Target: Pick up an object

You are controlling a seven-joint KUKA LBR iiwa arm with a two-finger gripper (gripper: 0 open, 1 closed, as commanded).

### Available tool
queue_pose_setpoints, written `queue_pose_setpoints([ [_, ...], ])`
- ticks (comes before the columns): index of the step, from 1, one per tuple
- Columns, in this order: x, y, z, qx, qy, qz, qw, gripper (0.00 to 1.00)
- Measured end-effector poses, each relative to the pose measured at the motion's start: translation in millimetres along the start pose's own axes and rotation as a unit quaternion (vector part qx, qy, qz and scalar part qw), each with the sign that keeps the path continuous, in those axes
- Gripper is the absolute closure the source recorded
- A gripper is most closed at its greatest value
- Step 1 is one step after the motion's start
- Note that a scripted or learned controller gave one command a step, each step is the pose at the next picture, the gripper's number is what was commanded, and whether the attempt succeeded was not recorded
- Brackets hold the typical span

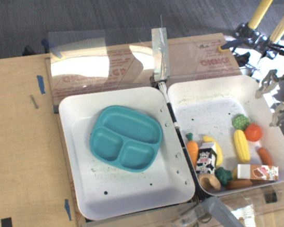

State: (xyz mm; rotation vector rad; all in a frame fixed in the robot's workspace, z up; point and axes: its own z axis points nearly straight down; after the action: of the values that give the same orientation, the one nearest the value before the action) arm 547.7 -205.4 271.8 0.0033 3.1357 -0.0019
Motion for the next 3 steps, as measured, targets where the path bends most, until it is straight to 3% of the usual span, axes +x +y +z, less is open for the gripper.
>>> queue_pose_setpoints([
  [1, -21, 41, 164, -0.004, 0.006, -0.099, 0.9951, 0.0],
  [2, -20, 53, 182, 0.001, -0.002, -0.113, 0.9936, 0.0],
  [3, -25, 55, 168, 0.002, -0.01, -0.114, 0.9935, 1.0],
])
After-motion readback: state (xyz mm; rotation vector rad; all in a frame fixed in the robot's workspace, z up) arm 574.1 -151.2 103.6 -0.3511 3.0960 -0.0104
